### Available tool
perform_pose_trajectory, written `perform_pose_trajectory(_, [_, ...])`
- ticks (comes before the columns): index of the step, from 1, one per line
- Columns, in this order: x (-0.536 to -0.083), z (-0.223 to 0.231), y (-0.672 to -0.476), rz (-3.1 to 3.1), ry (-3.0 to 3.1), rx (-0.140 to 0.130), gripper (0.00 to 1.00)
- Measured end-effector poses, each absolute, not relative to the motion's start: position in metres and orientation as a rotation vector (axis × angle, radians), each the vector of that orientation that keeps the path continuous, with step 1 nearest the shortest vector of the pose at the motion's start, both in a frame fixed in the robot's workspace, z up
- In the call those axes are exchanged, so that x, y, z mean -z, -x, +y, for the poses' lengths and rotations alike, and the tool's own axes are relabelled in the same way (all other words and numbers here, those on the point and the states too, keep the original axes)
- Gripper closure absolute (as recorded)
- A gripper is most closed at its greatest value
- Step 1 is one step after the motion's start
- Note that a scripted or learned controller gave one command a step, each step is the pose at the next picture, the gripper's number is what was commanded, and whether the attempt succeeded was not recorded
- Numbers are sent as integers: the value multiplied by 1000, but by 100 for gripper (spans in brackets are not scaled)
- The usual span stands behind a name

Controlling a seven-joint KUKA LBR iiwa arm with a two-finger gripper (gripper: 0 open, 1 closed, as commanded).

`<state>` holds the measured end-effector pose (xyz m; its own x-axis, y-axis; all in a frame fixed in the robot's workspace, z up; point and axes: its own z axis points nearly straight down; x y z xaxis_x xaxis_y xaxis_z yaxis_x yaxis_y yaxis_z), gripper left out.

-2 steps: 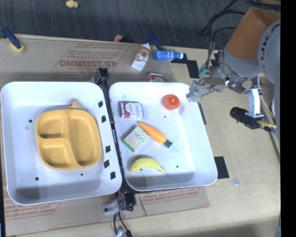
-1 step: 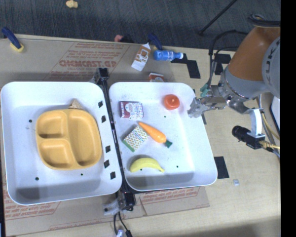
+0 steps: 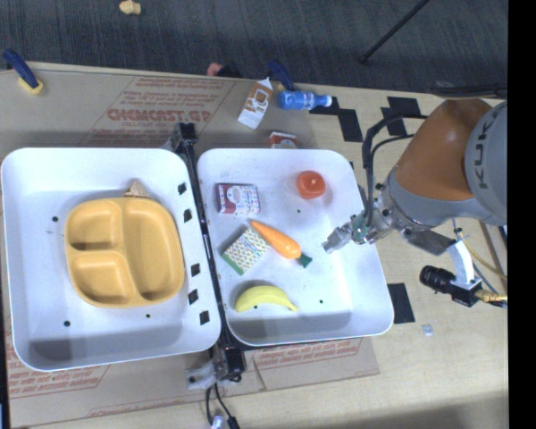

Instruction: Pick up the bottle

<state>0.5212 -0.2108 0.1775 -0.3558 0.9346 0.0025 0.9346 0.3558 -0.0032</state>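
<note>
Surface: tan, cardboard-covered, carrying two shallow white bins side by side.

Left bin: held one yellow divided plate of three compartments, lying flat near the middle.

Right bin: held five items. A small maroon and white carton lay toward the far left part. A red round item, possibly a tomato, sat near the far right corner. An orange carrot with a green end lay at a slant in the middle, just beside a green and white patterned packet on its left. A yellow banana lay near the front wall.

Bottle: blue, lying on its side on the surface beyond the far edge of the right bin, outside both bins. A small white and orange carton lay just to its left, and a further small packet sat at the far rim of the right bin.

Arm: grey with an orange band, entering from the right, wrist over the right rim of the right bin.

Hand: positioned above the right part of the right bin, just right of the carrot's green end, well apart from the bottle. Nothing was seen between its fingers; whether they stood open or closed could not be told.

Blue clamps: one at the far left corner of the surface, another near the bottle.
</note>
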Motion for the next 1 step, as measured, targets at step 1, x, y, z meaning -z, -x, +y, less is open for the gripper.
perform_pose_trajectory(1, [-184, -211, -476, -2729, 1548, -2, 100])
